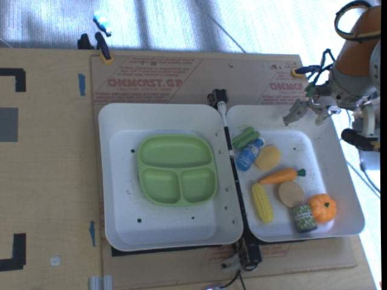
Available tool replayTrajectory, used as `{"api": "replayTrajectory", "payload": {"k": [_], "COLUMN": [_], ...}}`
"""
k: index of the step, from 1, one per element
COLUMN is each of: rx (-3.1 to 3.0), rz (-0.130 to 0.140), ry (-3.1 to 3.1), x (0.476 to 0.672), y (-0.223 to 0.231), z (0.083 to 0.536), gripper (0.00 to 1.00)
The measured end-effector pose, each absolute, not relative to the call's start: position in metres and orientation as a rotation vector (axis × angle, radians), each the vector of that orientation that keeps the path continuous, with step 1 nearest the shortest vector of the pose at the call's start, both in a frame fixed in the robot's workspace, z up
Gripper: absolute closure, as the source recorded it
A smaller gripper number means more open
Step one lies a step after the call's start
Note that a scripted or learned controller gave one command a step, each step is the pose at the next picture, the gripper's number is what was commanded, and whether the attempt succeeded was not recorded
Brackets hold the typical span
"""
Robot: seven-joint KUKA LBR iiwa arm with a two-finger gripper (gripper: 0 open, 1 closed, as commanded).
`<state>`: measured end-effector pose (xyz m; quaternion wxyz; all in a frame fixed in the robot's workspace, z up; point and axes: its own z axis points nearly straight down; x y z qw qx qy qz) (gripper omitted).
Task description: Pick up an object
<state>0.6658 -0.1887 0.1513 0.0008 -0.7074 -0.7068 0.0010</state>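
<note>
The right bin (338,162) holds several toy foods: a green pod (245,138), a blue piece (248,156), a yellow lemon-like piece (268,157), an orange carrot (279,176), a corn cob (262,202), a tan round piece (291,193), an orange pumpkin (324,207) and a small green can (304,219). My gripper (307,114) hangs over the bin's far right corner, well above the items. It is open, with nothing between its fingers.
The left bin (115,162) holds a light green divided plate (177,169). A black clamp (217,96) sits at the far end of the ridge between the bins. Cardboard lies under both bins. The arm's orange band (360,41) is at the right edge.
</note>
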Motion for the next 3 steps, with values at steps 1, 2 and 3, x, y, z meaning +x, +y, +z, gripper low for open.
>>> {"api": "replayTrajectory", "payload": {"k": [1, 2, 3], "rx": [-2.220, -2.223, -2.224], "rz": [-0.003, -0.003, -0.005], "ry": [-2.225, -2.223, -2.224], "x": [0.643, 0.597, 0.558], "y": [-0.094, -0.097, -0.092], "z": [0.086, 0.087, 0.087], "gripper": [0.00, 0.00, 0.00]}}
